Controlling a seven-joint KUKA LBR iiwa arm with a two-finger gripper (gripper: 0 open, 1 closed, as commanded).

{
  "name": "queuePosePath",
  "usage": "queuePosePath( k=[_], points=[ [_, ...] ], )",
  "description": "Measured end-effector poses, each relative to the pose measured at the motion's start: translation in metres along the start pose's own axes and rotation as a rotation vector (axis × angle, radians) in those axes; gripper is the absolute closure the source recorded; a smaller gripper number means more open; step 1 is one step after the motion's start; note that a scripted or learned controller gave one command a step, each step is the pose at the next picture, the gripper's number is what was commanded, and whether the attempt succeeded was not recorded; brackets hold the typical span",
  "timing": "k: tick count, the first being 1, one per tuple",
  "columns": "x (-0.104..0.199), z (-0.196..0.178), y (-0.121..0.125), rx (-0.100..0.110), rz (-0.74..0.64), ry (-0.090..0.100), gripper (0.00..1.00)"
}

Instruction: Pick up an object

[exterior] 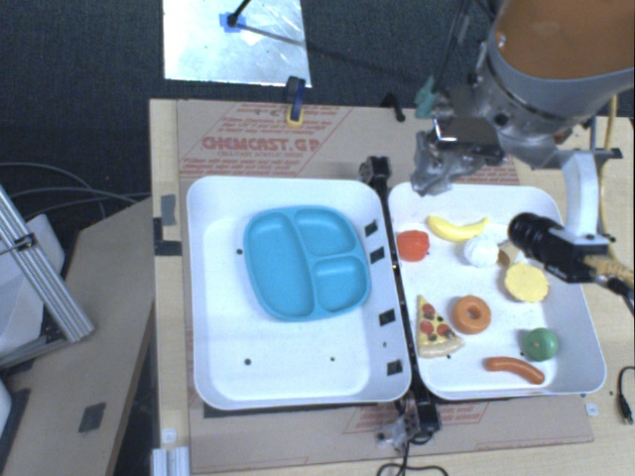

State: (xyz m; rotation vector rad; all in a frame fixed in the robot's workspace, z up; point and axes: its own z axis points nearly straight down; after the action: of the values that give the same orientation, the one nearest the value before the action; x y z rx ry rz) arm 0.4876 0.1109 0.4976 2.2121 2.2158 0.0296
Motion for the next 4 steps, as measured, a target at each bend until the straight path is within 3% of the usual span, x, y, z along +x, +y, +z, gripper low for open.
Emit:
queuePosePath(
  k=[1,2,3,4],
  points=[
    [-0.014,0.082,-0.003,0.025,0.003,-0.008,1.0],
    [-0.021,0.038,-0.001,0.014,-0.002,-0.004,1.0],
    [0.01,0.109,0.003,0.025,-0.004,-0.006,1.0],
    [-0.041,0.119,-0.003,0.02,0.005,-0.007,1.0]
  ],
)
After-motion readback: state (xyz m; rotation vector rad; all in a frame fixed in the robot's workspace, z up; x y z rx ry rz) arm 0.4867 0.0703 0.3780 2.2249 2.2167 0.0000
